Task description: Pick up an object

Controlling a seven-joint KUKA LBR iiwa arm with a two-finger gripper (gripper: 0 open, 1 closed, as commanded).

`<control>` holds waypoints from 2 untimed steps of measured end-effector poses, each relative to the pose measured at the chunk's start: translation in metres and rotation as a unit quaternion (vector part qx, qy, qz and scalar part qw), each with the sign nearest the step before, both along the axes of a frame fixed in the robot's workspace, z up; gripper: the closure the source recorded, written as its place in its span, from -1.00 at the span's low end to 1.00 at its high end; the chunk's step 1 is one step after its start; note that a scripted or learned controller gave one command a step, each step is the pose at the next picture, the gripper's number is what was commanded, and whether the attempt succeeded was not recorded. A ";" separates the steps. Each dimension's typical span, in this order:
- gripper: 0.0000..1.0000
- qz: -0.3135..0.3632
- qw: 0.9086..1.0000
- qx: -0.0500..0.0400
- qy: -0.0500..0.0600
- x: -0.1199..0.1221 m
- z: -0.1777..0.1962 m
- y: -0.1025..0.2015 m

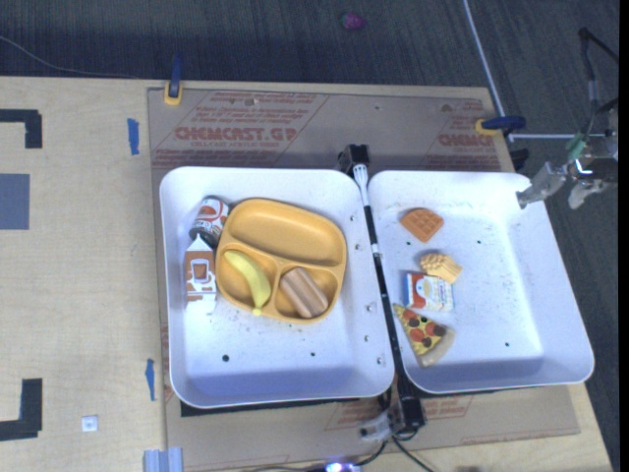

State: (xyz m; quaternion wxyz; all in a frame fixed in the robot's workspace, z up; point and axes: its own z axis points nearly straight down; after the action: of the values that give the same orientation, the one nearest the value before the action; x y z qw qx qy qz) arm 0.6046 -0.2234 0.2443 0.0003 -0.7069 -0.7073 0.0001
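Your pincer [580,170] sits by the right bin [550,293]; I cannot tell if it's clenched.

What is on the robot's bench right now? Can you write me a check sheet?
Surface: two shallow white bins, left bin and right bin, on a brown board.
Job's things: yellow divided plastic tray holding a toy banana and a toy hot dog; waffle piece, pizza slice, small carton.
Clutter: can beside the tray.
End effector: at the right bin's far corner; finger state unclear.
Cables: black cable at the front edge.
Surroundings: dark carpet.
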 end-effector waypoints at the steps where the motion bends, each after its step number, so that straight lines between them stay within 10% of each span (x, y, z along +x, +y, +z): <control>1: -1.00 0.002 1.000 0.001 -0.003 -0.008 -0.147 0.014; 2: -1.00 0.000 1.000 -0.003 -0.006 -0.059 -0.155 0.031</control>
State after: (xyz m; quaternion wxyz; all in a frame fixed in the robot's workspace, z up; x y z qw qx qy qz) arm 0.5456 -0.1928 0.0893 -0.0059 -0.7070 -0.7072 -0.0025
